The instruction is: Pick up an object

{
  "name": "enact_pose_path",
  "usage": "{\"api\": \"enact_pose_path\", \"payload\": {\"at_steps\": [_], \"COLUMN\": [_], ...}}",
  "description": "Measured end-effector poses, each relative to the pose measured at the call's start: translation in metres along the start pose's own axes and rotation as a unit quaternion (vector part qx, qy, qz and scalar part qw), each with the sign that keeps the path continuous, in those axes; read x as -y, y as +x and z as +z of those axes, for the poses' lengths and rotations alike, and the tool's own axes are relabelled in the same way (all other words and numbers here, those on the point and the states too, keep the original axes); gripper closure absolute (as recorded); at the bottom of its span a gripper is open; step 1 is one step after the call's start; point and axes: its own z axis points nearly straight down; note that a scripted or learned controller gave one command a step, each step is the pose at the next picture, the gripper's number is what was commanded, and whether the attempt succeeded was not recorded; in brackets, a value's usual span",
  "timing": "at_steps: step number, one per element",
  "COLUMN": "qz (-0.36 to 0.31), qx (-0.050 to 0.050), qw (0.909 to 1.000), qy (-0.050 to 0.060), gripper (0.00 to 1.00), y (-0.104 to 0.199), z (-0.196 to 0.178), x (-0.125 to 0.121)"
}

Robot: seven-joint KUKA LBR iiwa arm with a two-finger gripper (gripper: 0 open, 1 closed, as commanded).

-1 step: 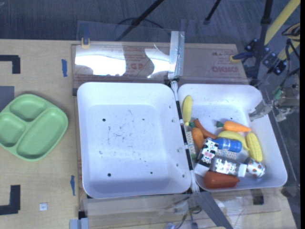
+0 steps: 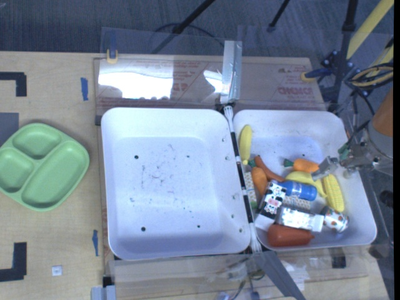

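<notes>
At the right bin's far right rim, the gripper sits low over the edge, its metal parts blurred into the cables behind, so I cannot tell whether it is released or clenched, and nothing shows clearly within it. Just beside it lie the candidates, crowded toward that bin's near half: a corn cob closest, an orange carrot, a blue-labelled bottle, a cow-patterned carton, a red piece and a yellow banana by the divider. Such crowding probably makes a clean grasp awkward. Further out, the left bin and a green divided plate sit apart. Of the arm, an orange patch enters from the right.
</notes>
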Motion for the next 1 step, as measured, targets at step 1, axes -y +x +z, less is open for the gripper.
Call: {"api": "enact_pose_path", "payload": {"at_steps": [1], "qz": [-0.06], "qx": [0.002], "qw": [0.9982], "qy": [0.0], "gripper": [0.0], "y": [0.0087], "z": [-0.0368], "x": [0.0232]}}
